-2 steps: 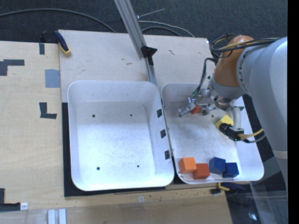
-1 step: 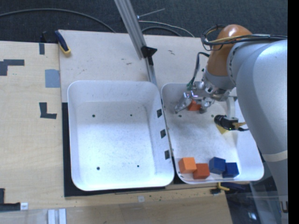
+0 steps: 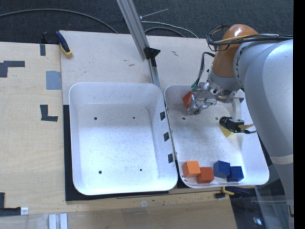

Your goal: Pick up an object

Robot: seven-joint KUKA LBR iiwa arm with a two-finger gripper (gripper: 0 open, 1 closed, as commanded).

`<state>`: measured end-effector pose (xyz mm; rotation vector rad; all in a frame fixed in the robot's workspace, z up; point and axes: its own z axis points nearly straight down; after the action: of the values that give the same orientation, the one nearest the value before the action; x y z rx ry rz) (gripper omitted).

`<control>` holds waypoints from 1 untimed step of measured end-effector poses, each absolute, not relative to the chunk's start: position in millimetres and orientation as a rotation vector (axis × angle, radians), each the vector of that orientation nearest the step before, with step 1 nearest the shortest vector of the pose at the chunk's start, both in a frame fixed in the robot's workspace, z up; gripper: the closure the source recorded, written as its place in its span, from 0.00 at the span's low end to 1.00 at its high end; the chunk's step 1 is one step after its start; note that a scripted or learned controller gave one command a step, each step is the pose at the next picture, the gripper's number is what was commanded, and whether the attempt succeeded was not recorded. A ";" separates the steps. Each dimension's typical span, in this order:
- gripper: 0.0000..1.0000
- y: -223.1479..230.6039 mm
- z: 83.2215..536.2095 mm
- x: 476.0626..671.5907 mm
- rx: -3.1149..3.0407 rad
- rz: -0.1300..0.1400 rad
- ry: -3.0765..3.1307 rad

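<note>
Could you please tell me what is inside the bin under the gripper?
Two orange blocks and two blue blocks by its near wall, a red block beside the gripper. The arm hides the bin's far-right corner.

Bench (image 3: 28,128): pale wood, matt. Left bin (image 3: 114,142) & right bin (image 3: 205,142): white plastic, smooth, dark specks. Orange block (image 3: 191,168), blue block (image 3: 221,168): matt. Rail (image 3: 131,18) at far edge: ribbed metal. Arm (image 3: 271,89): smooth grey shell, slight sheen.

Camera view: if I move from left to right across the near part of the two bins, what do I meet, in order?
left white bin → orange block → darker orange-brown block → blue block → second blue block
</note>
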<state>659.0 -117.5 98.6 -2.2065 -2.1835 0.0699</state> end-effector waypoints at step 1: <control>0.00 -116.8 99.0 659.7 -2.206 0.068 -2.186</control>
<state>659.7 -116.8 99.0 -2.2065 -2.1858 0.0684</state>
